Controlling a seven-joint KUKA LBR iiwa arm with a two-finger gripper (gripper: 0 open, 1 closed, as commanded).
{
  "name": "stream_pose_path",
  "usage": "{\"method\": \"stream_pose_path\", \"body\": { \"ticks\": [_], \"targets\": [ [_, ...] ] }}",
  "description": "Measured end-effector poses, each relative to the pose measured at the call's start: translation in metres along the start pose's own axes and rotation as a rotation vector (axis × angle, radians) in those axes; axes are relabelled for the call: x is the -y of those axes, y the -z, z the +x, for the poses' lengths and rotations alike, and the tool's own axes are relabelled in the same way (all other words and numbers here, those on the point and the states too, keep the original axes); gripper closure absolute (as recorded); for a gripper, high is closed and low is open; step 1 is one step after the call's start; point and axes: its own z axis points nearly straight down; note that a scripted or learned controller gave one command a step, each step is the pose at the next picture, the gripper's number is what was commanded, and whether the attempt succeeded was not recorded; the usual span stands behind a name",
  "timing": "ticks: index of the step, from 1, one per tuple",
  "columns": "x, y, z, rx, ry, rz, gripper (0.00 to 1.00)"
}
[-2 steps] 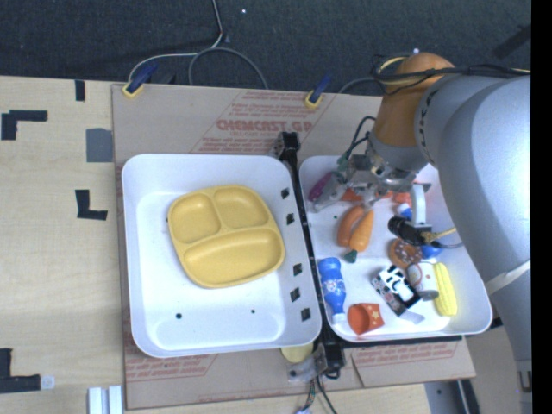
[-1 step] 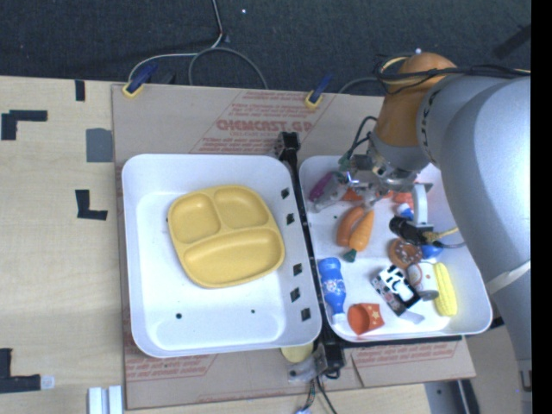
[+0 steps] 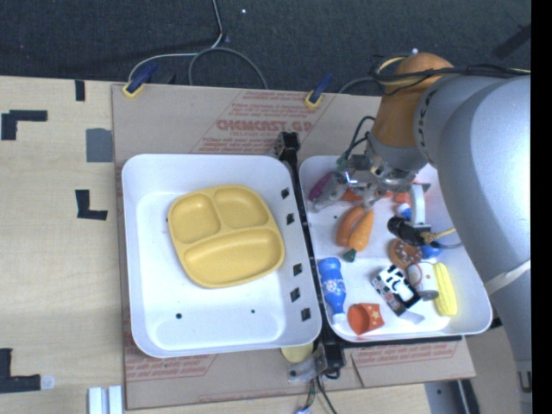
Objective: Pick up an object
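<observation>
Toys crowd the right bin (image 3: pixel 470 317) around an orange carrot (image 3: pixel 355 227) just below the gripper (image 3: pixel 355 179), whose grip I cannot tell.

— What are the two bins made of? They look like plastic.

— Yes. The left bin (image 3: pixel 142 257) and the right bin (image 3: pixel 473 313) are both smooth white plastic with a slight sheen. The yellow divided plate (image 3: pixel 226 235) is plastic too, but matt.

— And what's under them?

— A sheet of brown cardboard (image 3: pixel 185 119), dull and papery with red print, lying on pale wood-grain bench top (image 3: pixel 52 257).

— What about the arm?

— The arm (image 3: pixel 483 162) has a smooth grey satin shell, and its orange band (image 3: pixel 401 110) is glossy. The toy carrot (image 3: pixel 355 228) looks like smooth plastic.
</observation>
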Motion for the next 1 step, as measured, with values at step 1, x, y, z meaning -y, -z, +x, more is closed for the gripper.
{"method": "stream_pose_path", "body": {
  "ticks": [1],
  "targets": [
    [0.0001, 0.0003, 0.0013, 0.002, -0.002, -0.001, 0.00]
  ]
}}
